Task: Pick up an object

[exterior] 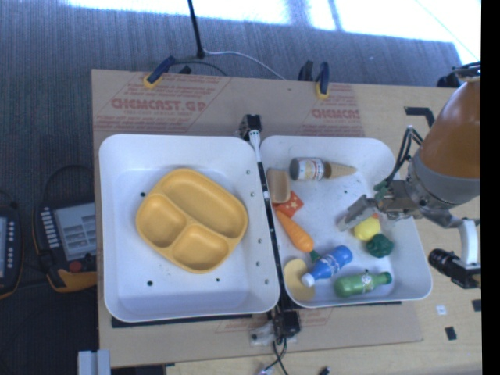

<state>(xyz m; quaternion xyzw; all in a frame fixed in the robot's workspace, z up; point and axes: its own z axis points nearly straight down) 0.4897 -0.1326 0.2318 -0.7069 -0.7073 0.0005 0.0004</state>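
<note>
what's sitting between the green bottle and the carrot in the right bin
In the camera view, a blue bottle with a white cap lies between the green bottle and the carrot.

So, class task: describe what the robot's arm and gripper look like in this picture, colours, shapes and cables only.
The arm is a rounded, bulky body, orange on top with a grey section beneath. Thin dark cables loop along its left side. The gripper is grey metal, built of narrow, angular parts that taper to a slim tip. No markings are legible.

tray (pixel 192 219) in left bin (pixel 125 162), bottles (pixel 328 263) in right bin (pixel 380 151)
</note>
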